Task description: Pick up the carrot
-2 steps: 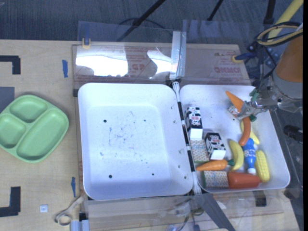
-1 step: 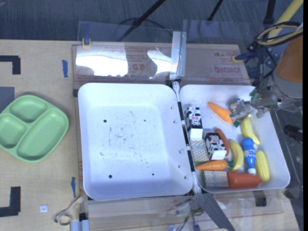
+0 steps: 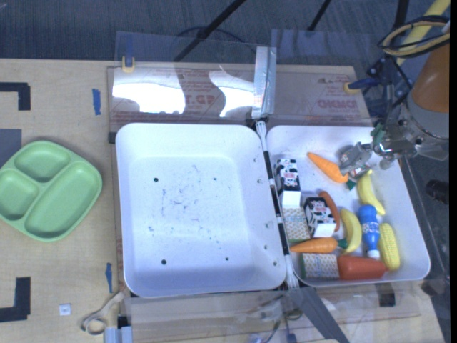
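Two white bins sit side by side on the table [image 3: 64, 84]; the left bin [image 3: 189, 206] carries nothing but faint marks, while the right bin [image 3: 410, 213] is crowded with toy food. Seen from the one fixed camera above, the carrot [image 3: 327, 167] lies in the upper part of the right bin, on bare white floor, with its long axis running from upper left down to lower right and its fat end toward the tool [image 3: 355, 160]. The tool hangs just to the right of that lower right end, close enough that from this slant I cannot say if it touches. Whether its jaws stand apart or together cannot be told here; the metal parts blur together, and nothing is seen clamped between them.

A second orange piece [image 3: 313, 246], much like a carrot, lies lower in the same bin, near a tomato-red thing [image 3: 360, 266], corn [image 3: 389, 245], a blue bottle [image 3: 369, 229] and bananas [image 3: 350, 229]. The upper carrot is far nearer the tool, so the coming move looks to be a short shift leftward along its axis, then down. A green divided plate [image 3: 46, 189] rests on the table well to the left.
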You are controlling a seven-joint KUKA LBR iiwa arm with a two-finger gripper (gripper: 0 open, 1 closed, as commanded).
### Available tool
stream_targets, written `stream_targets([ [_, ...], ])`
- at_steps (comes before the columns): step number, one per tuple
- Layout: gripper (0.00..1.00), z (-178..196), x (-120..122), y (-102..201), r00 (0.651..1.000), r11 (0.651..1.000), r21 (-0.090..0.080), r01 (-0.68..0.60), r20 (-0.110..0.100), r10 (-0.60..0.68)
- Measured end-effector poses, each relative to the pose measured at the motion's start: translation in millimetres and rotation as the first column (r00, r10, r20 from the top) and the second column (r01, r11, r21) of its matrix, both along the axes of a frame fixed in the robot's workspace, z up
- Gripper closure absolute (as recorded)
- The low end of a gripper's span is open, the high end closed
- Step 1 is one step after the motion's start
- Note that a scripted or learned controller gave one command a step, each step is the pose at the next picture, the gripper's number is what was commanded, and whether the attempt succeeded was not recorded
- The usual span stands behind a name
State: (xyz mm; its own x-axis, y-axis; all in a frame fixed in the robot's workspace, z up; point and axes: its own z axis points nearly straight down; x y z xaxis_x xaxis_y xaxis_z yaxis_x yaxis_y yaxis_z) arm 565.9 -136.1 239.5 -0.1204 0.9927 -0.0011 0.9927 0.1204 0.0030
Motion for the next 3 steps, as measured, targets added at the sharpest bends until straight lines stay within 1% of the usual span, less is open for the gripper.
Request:
stream_targets([
  [1,0.00,-95,33,-14,0.972,0.972,0.002,-0.236,-0.004,0.236],
  [2,0.00,-153,64,1,0.979,0.979,-0.002,-0.203,0.002,0.203],
  [3,0.00,-153,79,-34,0.967,0.967,-0.002,-0.255,0.002,0.255],
])
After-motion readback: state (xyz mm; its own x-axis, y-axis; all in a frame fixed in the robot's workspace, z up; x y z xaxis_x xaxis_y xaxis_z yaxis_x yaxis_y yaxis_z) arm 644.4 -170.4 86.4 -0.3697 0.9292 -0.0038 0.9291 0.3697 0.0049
